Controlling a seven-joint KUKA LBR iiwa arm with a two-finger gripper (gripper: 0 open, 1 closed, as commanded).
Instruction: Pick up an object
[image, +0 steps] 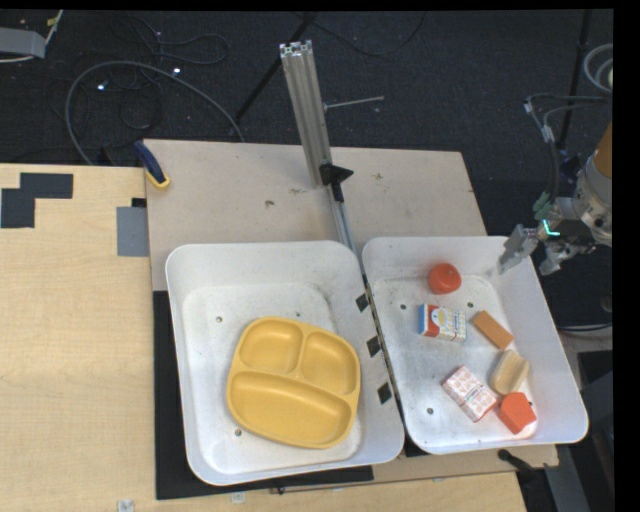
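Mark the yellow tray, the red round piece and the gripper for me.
yellow tray (295, 382): camera view, on the ridge between its compartments.
red round piece (445, 278): camera view, its top face.
gripper (530, 250): camera view, midway between its fingertips.

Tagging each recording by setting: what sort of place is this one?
Probably a robotics lab bench, not a home or kitchen. Two white bins sit on a bare board, toy food like a small carton fills the right one, and loose cables trail over the dark floor behind.
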